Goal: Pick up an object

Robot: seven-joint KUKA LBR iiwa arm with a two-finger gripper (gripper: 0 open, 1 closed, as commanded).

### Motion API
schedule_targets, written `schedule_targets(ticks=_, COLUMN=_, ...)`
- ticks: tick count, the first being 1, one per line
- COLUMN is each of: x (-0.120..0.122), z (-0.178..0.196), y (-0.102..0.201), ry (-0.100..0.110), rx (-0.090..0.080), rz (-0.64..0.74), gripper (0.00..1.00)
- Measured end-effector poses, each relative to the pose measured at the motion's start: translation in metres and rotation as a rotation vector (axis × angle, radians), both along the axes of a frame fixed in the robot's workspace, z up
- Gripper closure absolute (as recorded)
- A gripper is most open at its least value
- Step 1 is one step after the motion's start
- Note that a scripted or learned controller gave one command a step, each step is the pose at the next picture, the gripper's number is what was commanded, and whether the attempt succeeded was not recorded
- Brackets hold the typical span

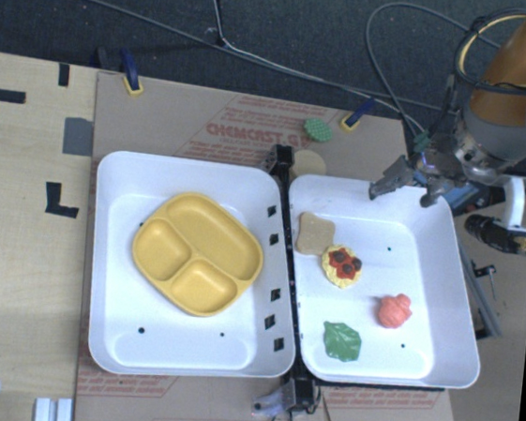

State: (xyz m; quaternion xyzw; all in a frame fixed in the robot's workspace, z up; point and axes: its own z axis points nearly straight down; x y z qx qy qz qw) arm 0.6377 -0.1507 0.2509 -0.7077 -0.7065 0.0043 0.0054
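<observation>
Grey and dark, the gripper [405, 187] hangs over the far right corner of the right bin [459, 274], its two fingers [385, 185] spread wide apart with nothing between them; one fingertip sits over the bin's far rim and the other over its right-hand corner. Nearest to it inside that bin, down and to the left, lies a flat tan slice of toy bread [314, 233], and touching the bread's lower right edge is a yellow toy pizza piece [342, 266] with red and dark toppings. Farther below the gripper, almost straight under it, a pink-red toy fruit [394, 310] rests near the bin's right side, well apart from the fingers. Lower still and slightly left lies a green leafy toy [341, 341], close to the bin's near wall. All four pieces lie loose on the white floor, none touched by the gripper. Beyond the divider to the left, the left bin [109, 235] carries a yellow three-compartment tray [197, 253]. Up and left of the gripper, outside the bins, a small green piece [318, 128] lies on the cardboard covering the counter [13, 252].
</observation>
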Motion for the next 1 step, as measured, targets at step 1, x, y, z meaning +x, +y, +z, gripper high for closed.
schedule_targets(ticks=1, x=0.0023, z=0.0077, y=0.0003, ry=-0.013, rx=-0.002, rz=0.003, gripper=0.0)
